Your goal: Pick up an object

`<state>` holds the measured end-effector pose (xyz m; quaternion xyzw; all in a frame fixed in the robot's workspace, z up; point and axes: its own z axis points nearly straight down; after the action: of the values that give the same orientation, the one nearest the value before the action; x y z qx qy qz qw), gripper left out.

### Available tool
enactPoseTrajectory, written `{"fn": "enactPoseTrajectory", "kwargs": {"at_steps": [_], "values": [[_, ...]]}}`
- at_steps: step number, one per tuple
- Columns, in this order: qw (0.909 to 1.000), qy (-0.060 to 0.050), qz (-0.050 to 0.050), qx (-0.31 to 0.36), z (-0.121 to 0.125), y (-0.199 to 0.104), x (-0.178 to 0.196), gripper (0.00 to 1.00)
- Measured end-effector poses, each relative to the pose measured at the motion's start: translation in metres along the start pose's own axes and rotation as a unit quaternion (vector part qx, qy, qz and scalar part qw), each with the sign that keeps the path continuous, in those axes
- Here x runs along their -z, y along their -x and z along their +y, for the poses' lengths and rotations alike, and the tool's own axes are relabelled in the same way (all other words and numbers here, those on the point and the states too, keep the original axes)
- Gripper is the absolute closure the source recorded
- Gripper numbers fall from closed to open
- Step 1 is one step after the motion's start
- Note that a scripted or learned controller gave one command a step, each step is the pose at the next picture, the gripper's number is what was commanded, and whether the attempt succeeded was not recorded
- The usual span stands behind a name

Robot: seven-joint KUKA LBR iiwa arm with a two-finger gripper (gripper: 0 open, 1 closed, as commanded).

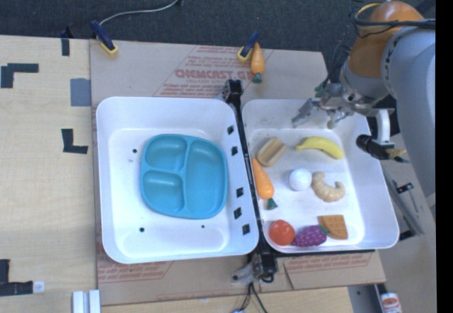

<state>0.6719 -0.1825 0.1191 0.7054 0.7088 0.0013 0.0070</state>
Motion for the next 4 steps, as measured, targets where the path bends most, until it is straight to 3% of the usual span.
{"fn": "enactPoseTrajectory", "kwargs": {"at_steps": [1,2,3,4], "values": [[1.0000,-0.006,0.003,-0.002,-0.055,0.011,0.025,0.00],[1.0000,-0.006,0.004,-0.002,-0.108,0.000,0.088,0.00],[1.0000,-0.007,0.004,-0.002,-0.066,0.003,0.013,0.00],[1.0000,-0.007,0.004,-0.002,-0.041,0.041,-0.005,0.00]]}}
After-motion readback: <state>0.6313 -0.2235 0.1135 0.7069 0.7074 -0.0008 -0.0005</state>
